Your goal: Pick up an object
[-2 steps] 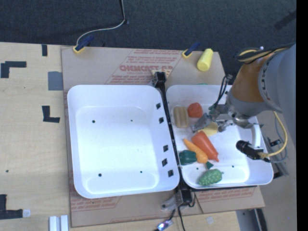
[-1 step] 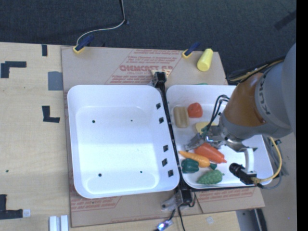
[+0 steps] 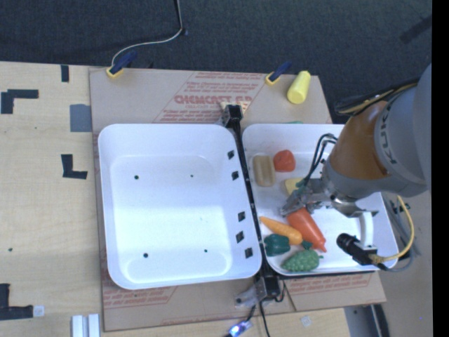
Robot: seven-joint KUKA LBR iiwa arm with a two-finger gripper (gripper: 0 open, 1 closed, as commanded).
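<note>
The right bin (image 3: 365, 262) holds several toy foods: a tan bread piece (image 3: 263, 170), a red tomato (image 3: 284, 161), a small yellow piece (image 3: 292, 185), an orange carrot (image 3: 280, 227), a red-orange pepper-like piece (image 3: 309, 229), a dark green piece (image 3: 276, 244) and a green broccoli (image 3: 302, 260). My gripper (image 3: 297, 202) is low in this bin. It sits just above the top end of the red-orange piece and right below the yellow piece. The grey wrist with its orange band (image 3: 358, 146) covers the bin's right part.
The left bin (image 3: 112, 188) lies beside the right one, with a black divider strip (image 3: 242, 188) between them. A yellow cylinder (image 3: 299, 88) rests on the cardboard behind the right bin. Blue clamps (image 3: 121, 62) hold the cardboard's back edge.
</note>
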